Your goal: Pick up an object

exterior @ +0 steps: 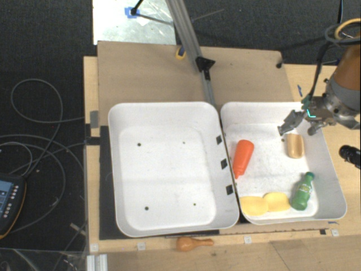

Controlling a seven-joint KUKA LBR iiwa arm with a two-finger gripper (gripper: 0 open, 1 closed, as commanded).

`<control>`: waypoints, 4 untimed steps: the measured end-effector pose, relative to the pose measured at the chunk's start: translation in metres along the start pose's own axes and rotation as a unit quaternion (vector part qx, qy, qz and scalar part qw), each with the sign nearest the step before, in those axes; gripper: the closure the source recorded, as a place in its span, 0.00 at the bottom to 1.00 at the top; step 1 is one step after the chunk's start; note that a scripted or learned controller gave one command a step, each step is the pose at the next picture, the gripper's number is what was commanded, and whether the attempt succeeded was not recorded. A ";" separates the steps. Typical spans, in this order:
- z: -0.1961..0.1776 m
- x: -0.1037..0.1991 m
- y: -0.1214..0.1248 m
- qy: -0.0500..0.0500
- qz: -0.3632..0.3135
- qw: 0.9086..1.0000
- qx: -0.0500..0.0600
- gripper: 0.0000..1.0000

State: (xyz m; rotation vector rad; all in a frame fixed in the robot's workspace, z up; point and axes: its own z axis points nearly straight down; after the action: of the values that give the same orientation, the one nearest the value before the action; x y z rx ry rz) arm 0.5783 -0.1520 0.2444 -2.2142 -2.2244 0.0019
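Note:
In the right bin (265, 113) lie an orange carrot-shaped toy (242, 157), a tan bread-roll-like piece (294, 146), a green bottle (302, 191) and two yellow pieces (265, 203) at the front. My gripper (299, 126) hangs over the bin's far right part, just above and behind the tan piece. Its two grey fingers are spread apart, open, with nothing between them.
The left bin (121, 151) sits beside the right one, with black clips on the shared wall. An orange-brown toy (193, 243) lies on the bench in front of the bins. A slanted metal pole (189, 30) crosses the back. Cables lie on the floor at left.

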 end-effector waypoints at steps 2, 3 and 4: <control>0.059 -0.002 0.006 0.000 0.002 1.000 0.000 0.00; 0.117 -0.011 0.007 0.000 0.002 1.000 0.001 0.00; 0.156 -0.011 0.007 0.000 0.002 1.000 0.000 0.00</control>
State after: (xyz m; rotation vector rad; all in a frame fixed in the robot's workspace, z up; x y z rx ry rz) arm 0.5845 -0.1624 0.0887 -2.2188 -2.2205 0.0020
